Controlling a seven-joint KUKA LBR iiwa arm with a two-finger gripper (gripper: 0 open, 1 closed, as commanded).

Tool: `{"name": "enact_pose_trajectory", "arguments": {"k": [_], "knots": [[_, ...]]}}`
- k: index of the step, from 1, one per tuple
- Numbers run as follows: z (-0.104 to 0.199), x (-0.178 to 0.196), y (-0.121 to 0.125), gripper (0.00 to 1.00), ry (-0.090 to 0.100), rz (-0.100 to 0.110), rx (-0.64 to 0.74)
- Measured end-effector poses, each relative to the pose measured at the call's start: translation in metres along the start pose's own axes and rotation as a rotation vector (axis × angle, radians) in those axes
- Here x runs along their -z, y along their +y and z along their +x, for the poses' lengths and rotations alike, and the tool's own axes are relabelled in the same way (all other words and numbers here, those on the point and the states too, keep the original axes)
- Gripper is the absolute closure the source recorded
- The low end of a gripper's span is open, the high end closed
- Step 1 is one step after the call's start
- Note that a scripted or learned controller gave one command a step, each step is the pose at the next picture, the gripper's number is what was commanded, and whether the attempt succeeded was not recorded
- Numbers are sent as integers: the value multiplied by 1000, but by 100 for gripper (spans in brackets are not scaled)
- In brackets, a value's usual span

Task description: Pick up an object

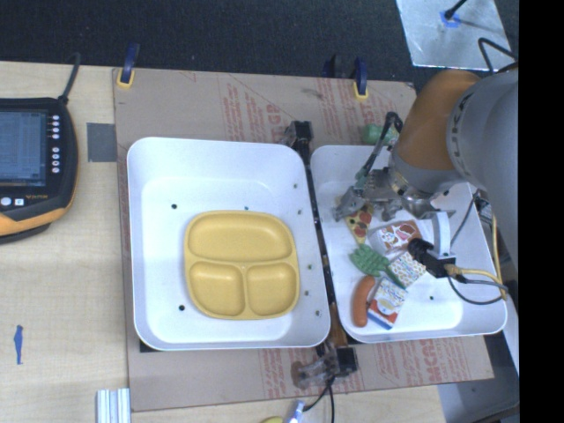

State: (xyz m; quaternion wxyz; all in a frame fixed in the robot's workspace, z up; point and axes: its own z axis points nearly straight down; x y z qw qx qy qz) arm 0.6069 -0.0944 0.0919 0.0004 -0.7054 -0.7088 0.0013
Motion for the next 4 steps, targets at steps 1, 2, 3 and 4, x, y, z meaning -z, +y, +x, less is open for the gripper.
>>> {"name": "enact_pose_trajectory", "arguments": {"k": [1,2,3,4], "knots": [[-7,0,-7,0,1,4,0],[-7,0,11,0,1,0,-1],[-8,10,12,100,1,0,1],[-49,-1,-40,100,0,2,-1]]}}
